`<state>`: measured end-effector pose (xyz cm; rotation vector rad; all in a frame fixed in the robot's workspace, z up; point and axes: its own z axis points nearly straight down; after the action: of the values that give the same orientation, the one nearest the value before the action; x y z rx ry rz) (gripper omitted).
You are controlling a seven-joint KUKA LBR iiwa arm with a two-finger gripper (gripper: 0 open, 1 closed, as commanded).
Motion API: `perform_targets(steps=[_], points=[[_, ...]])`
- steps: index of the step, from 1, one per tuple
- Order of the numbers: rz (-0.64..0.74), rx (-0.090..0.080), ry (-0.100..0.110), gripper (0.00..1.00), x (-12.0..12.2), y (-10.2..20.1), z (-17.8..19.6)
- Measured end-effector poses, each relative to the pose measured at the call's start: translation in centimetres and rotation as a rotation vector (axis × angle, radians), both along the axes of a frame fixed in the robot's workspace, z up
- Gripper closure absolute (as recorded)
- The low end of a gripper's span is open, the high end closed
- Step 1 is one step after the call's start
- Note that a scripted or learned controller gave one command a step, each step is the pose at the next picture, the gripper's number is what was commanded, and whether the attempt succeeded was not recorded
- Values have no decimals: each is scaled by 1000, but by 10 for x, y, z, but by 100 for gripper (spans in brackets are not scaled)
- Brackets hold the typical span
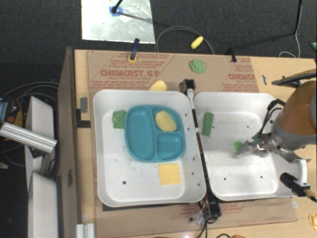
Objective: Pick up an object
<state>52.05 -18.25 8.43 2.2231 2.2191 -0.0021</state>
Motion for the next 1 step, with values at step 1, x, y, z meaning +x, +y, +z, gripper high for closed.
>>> perform_targets(steps=[1], points=[[13,0,-16,0,26,50,134]])
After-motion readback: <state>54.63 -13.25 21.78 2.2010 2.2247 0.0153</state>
